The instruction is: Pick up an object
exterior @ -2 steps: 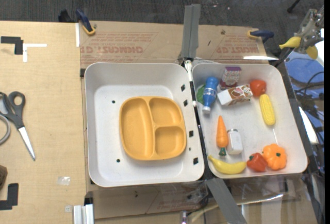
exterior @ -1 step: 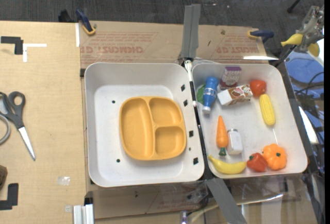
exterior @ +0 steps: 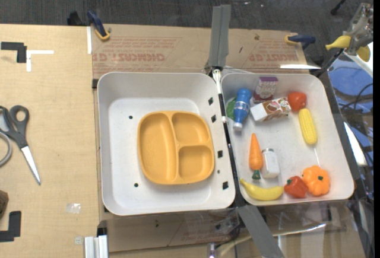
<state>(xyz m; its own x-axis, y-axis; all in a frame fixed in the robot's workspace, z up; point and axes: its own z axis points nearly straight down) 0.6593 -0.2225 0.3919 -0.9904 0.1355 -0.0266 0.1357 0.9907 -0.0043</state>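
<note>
Two white bins sit side by side on the bench. The left bin (exterior: 113, 150) holds a yellow divided tray (exterior: 176, 147) lying flat near its middle. All the loose objects are in the right bin (exterior: 332, 132). A blue bottle (exterior: 241, 105) lies along its left wall. Beside the bottle is a small carton (exterior: 270, 110), with a purple-topped cup (exterior: 267, 86) just behind and a red tomato (exterior: 297, 100) to the right. A corn cob (exterior: 307, 126) lies near the right wall. A carrot (exterior: 255, 152) and a white bottle (exterior: 270, 163) are touching in the middle. A banana (exterior: 261, 191), a red pepper (exterior: 295, 187) and a pumpkin (exterior: 316, 180) line the front edge.

A metal piece at the far right edge may be the gripper (exterior: 359, 28), well clear of the bins and holding nothing I can see. I cannot tell how far open it is. Scissors (exterior: 21, 138) lie on the board to the left.
</note>
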